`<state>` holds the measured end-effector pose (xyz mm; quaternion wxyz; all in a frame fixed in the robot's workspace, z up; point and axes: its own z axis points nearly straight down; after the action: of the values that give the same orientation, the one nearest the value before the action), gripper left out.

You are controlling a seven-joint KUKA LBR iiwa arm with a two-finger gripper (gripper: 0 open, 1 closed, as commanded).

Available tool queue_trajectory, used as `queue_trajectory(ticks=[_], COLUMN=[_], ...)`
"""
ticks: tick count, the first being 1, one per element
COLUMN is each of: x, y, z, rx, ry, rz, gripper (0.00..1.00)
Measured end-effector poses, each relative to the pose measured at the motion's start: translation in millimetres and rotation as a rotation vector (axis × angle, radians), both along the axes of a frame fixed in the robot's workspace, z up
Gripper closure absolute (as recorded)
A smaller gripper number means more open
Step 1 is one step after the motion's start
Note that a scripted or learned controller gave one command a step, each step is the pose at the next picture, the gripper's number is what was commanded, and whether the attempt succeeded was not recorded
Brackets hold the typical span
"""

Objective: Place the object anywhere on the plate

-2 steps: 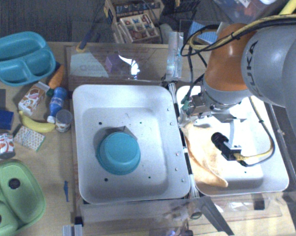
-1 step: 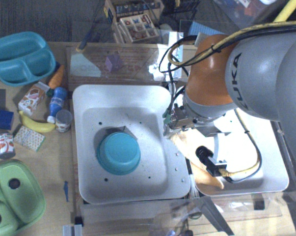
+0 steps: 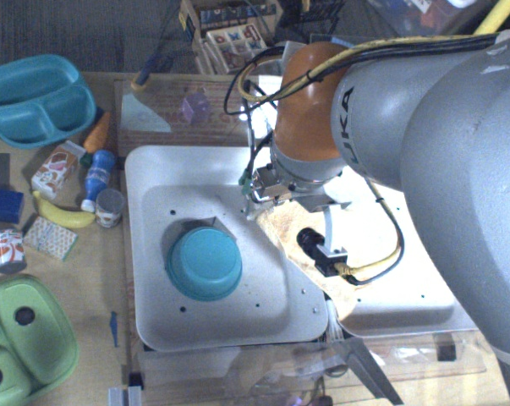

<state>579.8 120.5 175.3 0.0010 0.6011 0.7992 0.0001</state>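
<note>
Wooden bench (image 3: pixel 166 108), smooth white bin (image 3: pixel 153 184) with round teal plate (image 3: pixel 205 263), claw (image 3: pixel 253 194) grip state unclear

Bowl (image 3: pixel 205 263) in the left bin (image 3: pixel 149 184), the arm (image 3: pixel 390 108) over the right bin (image 3: pixel 407 307).

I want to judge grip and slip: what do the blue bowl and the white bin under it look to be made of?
Blue bowl: probably plastic, matte to satin; even teal colour, soft rounded rim, only a faint sheen.
White bin: seemingly moulded plastic, smooth and slightly glossy; rounded corners, pale highlights along the rim, small dark dots on its floor.
</note>
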Motion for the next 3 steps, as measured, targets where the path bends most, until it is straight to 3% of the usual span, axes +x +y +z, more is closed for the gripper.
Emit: queue_trajectory(ticks=[1,2,3], x=[-55.2,-59.9,-19.8], y=[42.6,50.2,-21.0], z=[43.1,23.9,9.1], rx=[0.000,0.000,0.000], ry=[0.004,0.005,-0.001], rz=[0.024,0.007,0.174], gripper=[1.00,1.00,1.00])
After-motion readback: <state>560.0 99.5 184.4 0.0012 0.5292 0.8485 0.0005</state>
